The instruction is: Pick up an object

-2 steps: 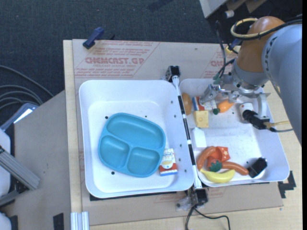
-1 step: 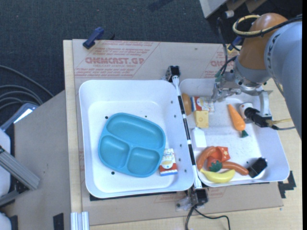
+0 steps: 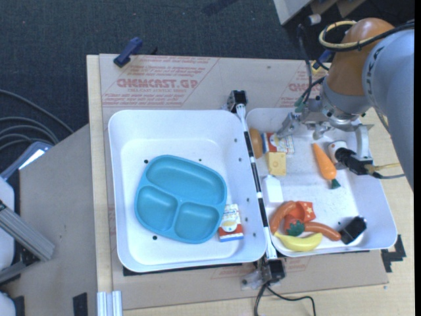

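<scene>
Hovering over the right bin (image 3: pixel 378 196), the gripper (image 3: pixel 287 129) sits just above the cheese wedge (image 3: pixel 277 163), can't tell its finger state.

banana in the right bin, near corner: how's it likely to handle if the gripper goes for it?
The banana looks like smooth glossy toy plastic, so probably light, stiff and somewhat slippery. Its curved shape may rock or pivot when nudged. It lies against the red pepper and sausage, so a push would likely shift them too.

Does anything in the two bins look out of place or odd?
Only one thing: a small carton lies alone in the left bin beside the blue tray, while the other small items sit in the right bin.
</scene>
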